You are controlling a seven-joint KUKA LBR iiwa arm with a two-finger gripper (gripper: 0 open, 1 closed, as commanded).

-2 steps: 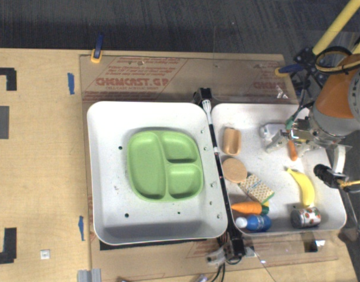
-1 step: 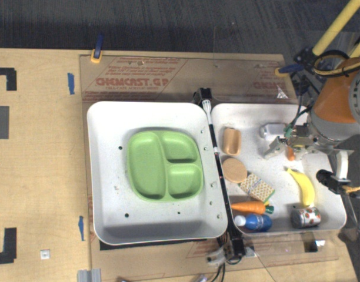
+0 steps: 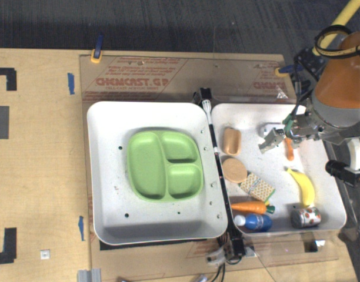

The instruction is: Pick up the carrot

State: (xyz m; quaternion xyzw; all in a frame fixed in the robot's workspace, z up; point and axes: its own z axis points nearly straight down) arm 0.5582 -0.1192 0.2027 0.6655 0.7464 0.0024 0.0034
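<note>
White plastic forms the two shallow bins that sit side by side on a brown cardboard-covered bench (image 3: 39, 175). The left bin (image 3: 103, 157) holds a green divided plate (image 3: 165, 164) with three compartments, lying flat near its middle. The right bin (image 3: 250, 113) holds all the small objects. From the right edge the grey arm (image 3: 339, 93) reaches in, its orange band above the wrist, and the gripper (image 3: 275, 138) hangs over the upper middle of the right bin; its metal fingers stand spread apart with nothing between them. Just right of the gripper lies a small thin orange-red piece (image 3: 290, 150), too small to name. A yellow banana (image 3: 303, 187) lies along the right side of that bin, with a small patterned can (image 3: 305, 217) just below its lower end. At the bin's left side a tan cylinder (image 3: 231, 140) stands above a round tan disc (image 3: 234, 169), and a checkered cracker-like piece (image 3: 256, 187) sits just beside the disc. The carrot (image 3: 249, 207), orange with a green tip pointing right, lies near the bin's front edge, well apart from the gripper. Touching it from below lies a blue bottle (image 3: 255, 221) on its side.
</note>
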